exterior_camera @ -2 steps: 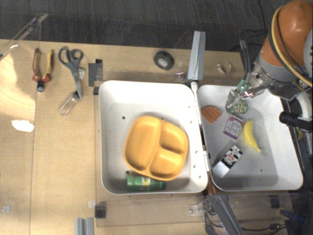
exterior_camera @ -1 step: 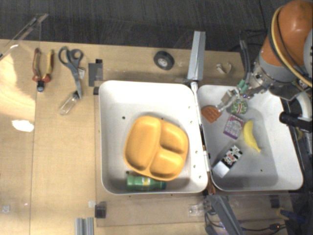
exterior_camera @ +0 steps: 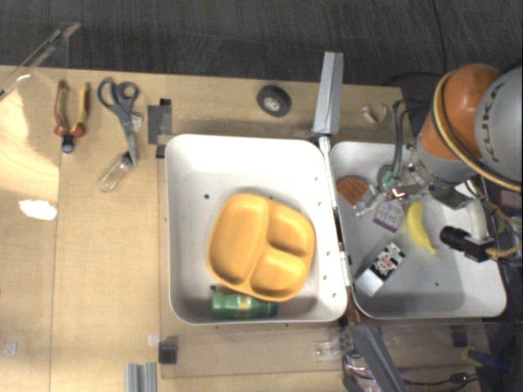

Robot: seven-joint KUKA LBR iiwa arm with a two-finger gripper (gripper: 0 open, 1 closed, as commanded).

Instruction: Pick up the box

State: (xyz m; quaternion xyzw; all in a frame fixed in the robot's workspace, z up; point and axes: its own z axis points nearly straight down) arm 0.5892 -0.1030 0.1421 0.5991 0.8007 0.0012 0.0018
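In the camera view, the grey arm with its orange band (exterior_camera: 466, 109) reaches in from three o'clock, and its pincer (exterior_camera: 391, 193) hangs low over the right white bin (exterior_camera: 482, 300), toward that bin's ten o'clock corner. Whether the pincer is wide or narrow I cannot tell.

The small black-and-white patterned box (exterior_camera: 386, 261) lies flat near the bin's seven o'clock side, apart from the pincer. Just beneath the pincer sits a purple packet (exterior_camera: 389, 213), with a yellow banana (exterior_camera: 419, 226) at its three o'clock and a brown round item (exterior_camera: 353, 189) at its nine o'clock.

The likely trouble: closing here would catch the purple packet, not the box. The box also lies flat and close to the bin's wall, so the pincer could slide off it.
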